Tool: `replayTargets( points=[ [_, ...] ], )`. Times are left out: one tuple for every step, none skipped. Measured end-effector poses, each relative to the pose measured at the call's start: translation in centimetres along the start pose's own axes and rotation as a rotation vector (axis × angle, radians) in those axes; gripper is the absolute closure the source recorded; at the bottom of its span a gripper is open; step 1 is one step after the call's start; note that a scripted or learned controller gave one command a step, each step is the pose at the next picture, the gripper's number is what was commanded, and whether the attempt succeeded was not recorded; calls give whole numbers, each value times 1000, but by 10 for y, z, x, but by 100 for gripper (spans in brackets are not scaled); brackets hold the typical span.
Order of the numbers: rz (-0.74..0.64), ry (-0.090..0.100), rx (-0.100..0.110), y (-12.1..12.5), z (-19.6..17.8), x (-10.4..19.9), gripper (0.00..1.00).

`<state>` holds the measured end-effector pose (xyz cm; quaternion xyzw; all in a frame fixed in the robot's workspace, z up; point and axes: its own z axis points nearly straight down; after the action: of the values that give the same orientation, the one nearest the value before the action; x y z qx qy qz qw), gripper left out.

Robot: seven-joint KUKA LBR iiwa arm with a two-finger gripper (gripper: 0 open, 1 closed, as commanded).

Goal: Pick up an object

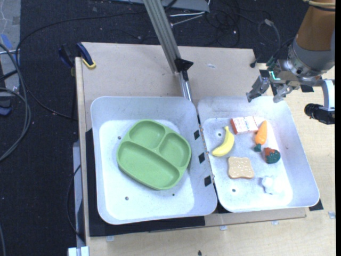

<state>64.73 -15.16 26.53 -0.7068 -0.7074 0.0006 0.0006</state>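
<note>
Yellow banana (224, 143) (curved, toy-like) lies beside toast slice (240, 168).

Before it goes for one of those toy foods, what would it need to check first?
1. End effector open: ok, fingers spread, nothing between them.
2. End effector above the food: not ok, it hangs over the right bin's far rim.
3. Banana lying apart from its neighbours: ok.
4. Carrot clear of the red-and-white box: not ok, they lie close together.
5. Green divided plate out of the way: ok, it sits in the left bin.
</note>
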Motion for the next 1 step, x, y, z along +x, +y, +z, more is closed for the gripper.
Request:
replayTargets(
  points=[
    [0,-1,-2,0,-1,0,0]
  ],
)
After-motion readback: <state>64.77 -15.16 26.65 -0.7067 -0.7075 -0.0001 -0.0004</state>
